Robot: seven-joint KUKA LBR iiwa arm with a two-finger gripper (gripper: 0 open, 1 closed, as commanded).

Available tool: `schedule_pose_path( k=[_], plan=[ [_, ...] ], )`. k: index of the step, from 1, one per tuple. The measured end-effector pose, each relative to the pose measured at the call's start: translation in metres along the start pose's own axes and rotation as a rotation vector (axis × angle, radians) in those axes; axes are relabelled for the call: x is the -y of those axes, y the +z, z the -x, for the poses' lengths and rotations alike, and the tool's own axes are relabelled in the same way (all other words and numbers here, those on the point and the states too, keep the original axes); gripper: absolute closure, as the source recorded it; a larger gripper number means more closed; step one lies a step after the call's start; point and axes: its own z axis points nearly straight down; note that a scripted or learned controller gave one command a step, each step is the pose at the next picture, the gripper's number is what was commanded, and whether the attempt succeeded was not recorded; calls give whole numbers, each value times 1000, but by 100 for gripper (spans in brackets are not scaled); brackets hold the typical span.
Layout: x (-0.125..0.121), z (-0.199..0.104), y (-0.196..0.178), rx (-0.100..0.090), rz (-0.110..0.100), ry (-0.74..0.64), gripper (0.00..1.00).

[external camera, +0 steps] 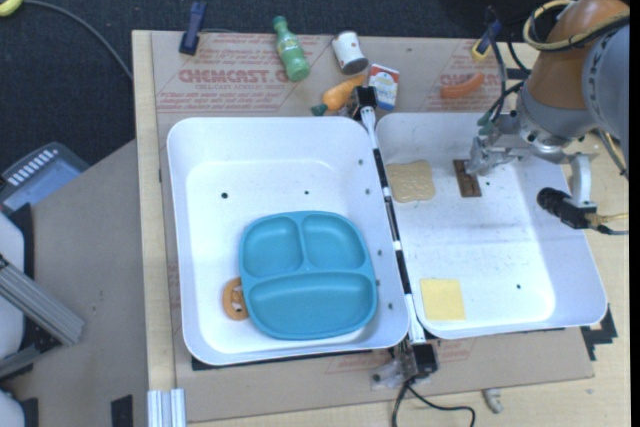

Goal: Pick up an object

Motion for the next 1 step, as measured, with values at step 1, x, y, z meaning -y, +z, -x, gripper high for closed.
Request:
schedule_pose_path(
  k=[1],
  plan=[
    [66, 54, 11, -2, -6, 2, 100]
  ],
)
